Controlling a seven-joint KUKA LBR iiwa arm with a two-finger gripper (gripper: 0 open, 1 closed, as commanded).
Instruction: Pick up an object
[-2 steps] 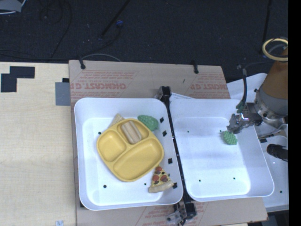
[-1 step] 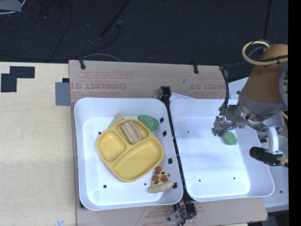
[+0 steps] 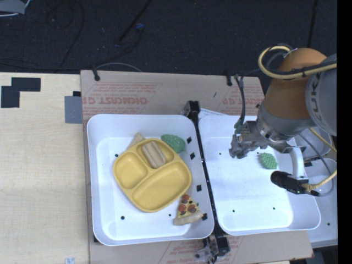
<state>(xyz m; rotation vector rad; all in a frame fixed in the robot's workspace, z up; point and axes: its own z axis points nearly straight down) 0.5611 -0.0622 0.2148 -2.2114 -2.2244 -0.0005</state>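
My gripper [image 3: 240, 149] hangs over the right bin [image 3: 258, 213], near its upper middle, with the grey arm and orange band behind it to the right. A small green bumpy object [image 3: 269, 160] lies on the bin floor just right of the gripper, apart from it. In the left bin [image 3: 102, 202] a yellow divided plate [image 3: 165, 186] holds a hot dog [image 3: 154, 154] in its upper compartment. A green leafy piece [image 3: 174, 142] lies by the plate's upper right rim. A pizza slice [image 3: 188, 210] rests below the plate.
A black divider [image 3: 201, 164] runs between the two bins. A black part with cables [image 3: 290, 182] sticks out from the arm over the right bin's right side. Brown cardboard [image 3: 143, 95] lies under the bins.
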